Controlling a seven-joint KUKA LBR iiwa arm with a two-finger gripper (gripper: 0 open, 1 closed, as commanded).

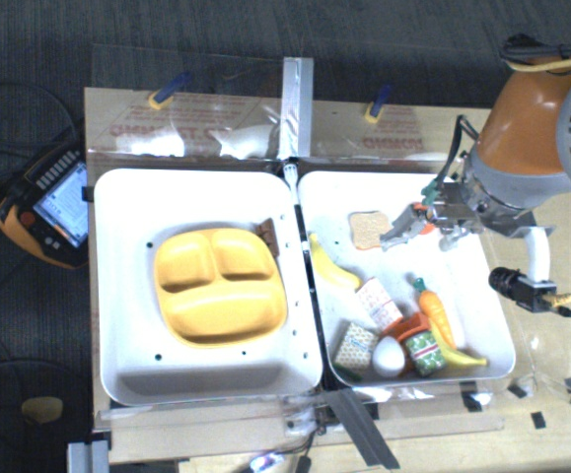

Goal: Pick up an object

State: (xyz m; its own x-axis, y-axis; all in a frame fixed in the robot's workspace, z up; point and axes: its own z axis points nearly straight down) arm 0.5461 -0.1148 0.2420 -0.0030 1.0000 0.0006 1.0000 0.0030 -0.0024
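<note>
The right bin (492, 294) holds several toy foods. A slice of toast (368, 229) lies near its back, with a yellow banana (332, 267) in front of it. A white carton (379, 302), a carrot (435, 313), a white egg (389, 356), a green can (423, 353) and a checkered box (357, 345) crowd the front. My gripper (418, 241) hangs over the back middle of this bin, just right of the toast. Its fingers are spread, it is open, and nothing sits between them.
The left bin (117, 264) carries a yellow compartment tray (221, 284), with a small brown piece (268, 235) at the tray's back right corner. A metal divider (297, 116) runs between the bins at the back. An orange hand-held pendant (53, 205) lies off the bench at the left.
</note>
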